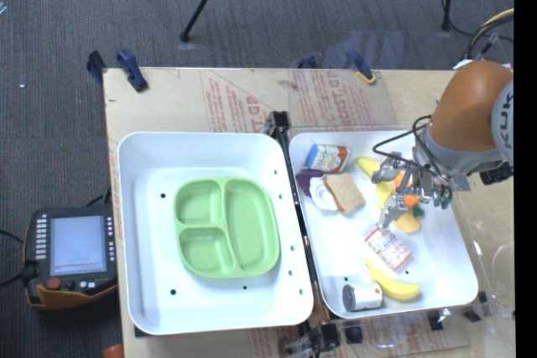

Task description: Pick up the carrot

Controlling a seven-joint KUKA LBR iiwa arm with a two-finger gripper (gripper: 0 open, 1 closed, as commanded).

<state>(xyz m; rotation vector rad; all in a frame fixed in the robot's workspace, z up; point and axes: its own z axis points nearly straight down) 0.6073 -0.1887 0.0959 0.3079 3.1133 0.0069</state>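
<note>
carrot [411,200] | right bin [336,289], far-right part, beside the end effector [409,190] | end effector: grip state cannot be told | step: grasp attempt | next: confirm hold, lift straight up

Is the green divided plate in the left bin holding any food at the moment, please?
Empty. All three compartments of the green plate show bare green; the food items lie in the right bin.

Green divided plate [226,228] in left bin [134,180]; bread slice [344,193], banana [394,285] in right bin [457,264].
</note>
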